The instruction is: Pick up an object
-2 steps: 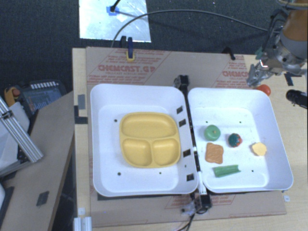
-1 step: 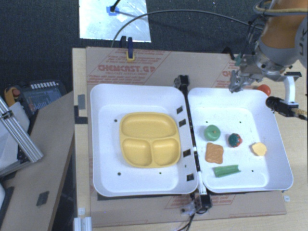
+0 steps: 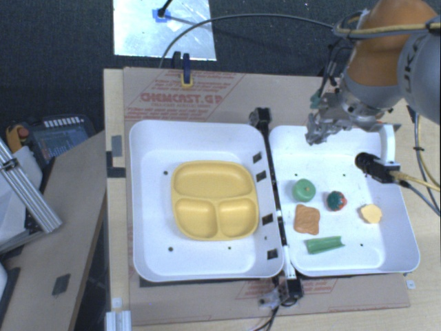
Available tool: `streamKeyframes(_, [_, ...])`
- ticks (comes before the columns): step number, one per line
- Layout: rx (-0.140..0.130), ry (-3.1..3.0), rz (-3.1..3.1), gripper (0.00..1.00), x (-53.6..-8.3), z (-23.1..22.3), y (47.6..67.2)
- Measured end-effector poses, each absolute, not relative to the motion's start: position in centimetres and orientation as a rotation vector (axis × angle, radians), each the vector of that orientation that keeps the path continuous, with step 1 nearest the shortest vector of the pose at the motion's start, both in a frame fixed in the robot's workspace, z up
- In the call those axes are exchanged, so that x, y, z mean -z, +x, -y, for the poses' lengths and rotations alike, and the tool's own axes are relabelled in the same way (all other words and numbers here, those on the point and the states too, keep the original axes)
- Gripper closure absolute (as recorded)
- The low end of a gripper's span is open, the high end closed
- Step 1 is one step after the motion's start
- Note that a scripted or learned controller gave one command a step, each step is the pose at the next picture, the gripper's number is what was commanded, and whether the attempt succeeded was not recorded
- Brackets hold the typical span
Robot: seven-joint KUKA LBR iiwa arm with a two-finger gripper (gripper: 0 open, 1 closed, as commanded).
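Five small objects (image 3: 319, 216) (right bin (image 3: 396, 254)), one yellow tray (image 3: 212, 200).

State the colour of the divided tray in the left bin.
Pale yellow; the divided tray shows clearly in the camera view.

The grey, rounded metal arm (image 3: 413, 54) wears a broad orange band above its wrist; thin yellow and black cables run just above the dark metallic claw (image 3: 318, 134).

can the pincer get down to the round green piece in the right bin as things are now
Probably yes. The pincer hangs over the back of the right bin, and the round green piece lies in the open, apart from the orange piece nearest it, with nothing over it.
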State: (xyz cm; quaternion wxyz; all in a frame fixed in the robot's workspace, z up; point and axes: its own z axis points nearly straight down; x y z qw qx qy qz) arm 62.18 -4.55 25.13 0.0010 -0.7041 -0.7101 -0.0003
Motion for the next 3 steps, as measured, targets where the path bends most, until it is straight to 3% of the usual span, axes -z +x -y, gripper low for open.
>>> streamKeyframes(3, [0.002,-2.209,2.231,1.0,-24.1,-8.2,55.5])
